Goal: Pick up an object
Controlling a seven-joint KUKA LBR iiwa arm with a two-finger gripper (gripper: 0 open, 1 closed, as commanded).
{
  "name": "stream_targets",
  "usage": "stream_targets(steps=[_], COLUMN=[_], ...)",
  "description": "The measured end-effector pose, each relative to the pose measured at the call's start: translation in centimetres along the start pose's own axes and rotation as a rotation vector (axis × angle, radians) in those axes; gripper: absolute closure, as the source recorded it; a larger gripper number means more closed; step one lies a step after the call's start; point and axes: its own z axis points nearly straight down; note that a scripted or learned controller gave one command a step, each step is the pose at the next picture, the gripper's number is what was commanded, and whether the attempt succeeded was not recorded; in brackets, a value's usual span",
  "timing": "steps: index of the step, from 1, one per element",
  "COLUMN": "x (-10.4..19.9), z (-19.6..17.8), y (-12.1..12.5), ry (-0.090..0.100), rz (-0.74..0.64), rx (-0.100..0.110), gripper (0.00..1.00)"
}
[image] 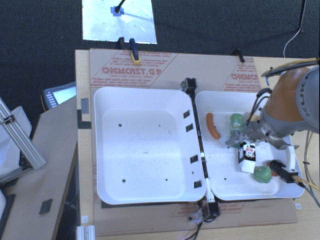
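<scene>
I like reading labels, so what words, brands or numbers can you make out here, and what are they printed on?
"CHEMCAST" in red, then blurred letters that may read "GP", on the brown protective sheet under the bins.
The same red print, mirrored and cut off, near that sheet's right corner.
The small black and white box carries markings too blurred to read.

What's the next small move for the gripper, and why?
Probably a short drop straight down. The gripper sits low in the right bin, between the pale green object and the black-and-white carton, with nothing visibly held. The orange sausage and green ball lie farther off.
</scene>
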Motion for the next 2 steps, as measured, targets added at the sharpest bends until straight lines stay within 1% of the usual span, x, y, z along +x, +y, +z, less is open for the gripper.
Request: stream_targets(steps=[1,2], x=[-0.3,8.9], z=[-2.0,-10.2], y=[0.5,-1.8], ry=[-0.006,0.001], rz=[0.002,-0.010], rx=[-0.014,-0.013], gripper=[1.00,1.00])
